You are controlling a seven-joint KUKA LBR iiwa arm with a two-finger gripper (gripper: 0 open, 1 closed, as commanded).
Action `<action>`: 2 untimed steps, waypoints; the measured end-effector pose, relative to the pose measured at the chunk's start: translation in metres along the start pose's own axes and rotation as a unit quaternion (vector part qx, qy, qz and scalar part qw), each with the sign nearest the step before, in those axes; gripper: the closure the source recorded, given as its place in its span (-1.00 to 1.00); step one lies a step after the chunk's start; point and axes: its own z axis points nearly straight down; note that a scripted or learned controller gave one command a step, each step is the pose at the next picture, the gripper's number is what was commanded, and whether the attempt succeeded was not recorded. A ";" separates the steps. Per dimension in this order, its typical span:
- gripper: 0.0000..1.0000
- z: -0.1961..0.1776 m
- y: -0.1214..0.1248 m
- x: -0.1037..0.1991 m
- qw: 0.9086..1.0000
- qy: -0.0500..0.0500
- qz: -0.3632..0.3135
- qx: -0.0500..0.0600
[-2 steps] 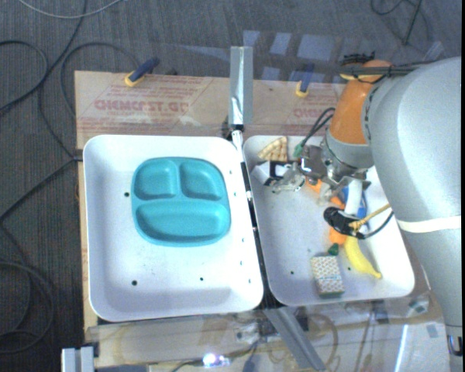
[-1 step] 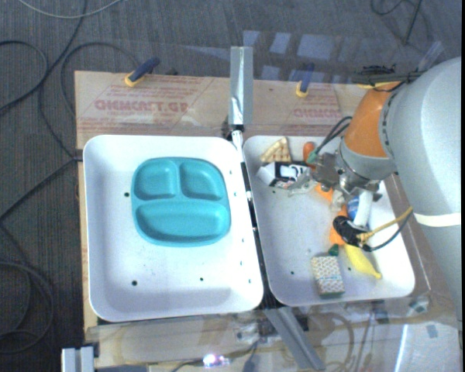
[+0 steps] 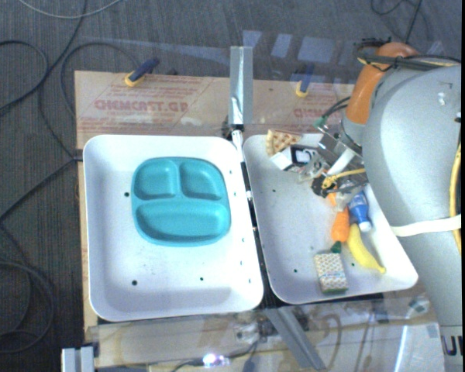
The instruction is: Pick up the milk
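- Pincer [image 3: 319,163] sits over the far part of the right bin [image 3: 294,231], low among the items; cannot tell whether it is apart, together or clamped on anything, as the metal parts and clutter blur together.
- Arm [image 3: 418,153], grey with an orange band, enters from the right and covers the right bin's right edge.
- Milk: a small white carton with a dark mark [image 3: 293,158] lies just left of the pincer, near the bin's far wall; contact with the pincer cannot be judged.
- Waffle-patterned piece [image 3: 279,140] lies left of the pincer and slightly farther back, touching the white carton.
- Nearer the camera than the pincer, along the arm's side: blue-and-white bottle [image 3: 359,210], carrot [image 3: 339,226], banana [image 3: 364,253], all close together.
- Sponge-like speckled block [image 3: 330,273] lies well nearer than the pincer, by the right bin's near wall.
- Left bin [image 3: 101,231], well left of the pincer, holds a teal divided tray [image 3: 181,201].
- Both bins rest on the worktop [image 3: 163,107].
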 end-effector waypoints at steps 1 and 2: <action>-1.00 0.016 -0.030 -0.014 0.999 0.023 0.010 -0.043; -1.00 -0.003 -0.033 -0.032 0.996 0.032 0.076 -0.040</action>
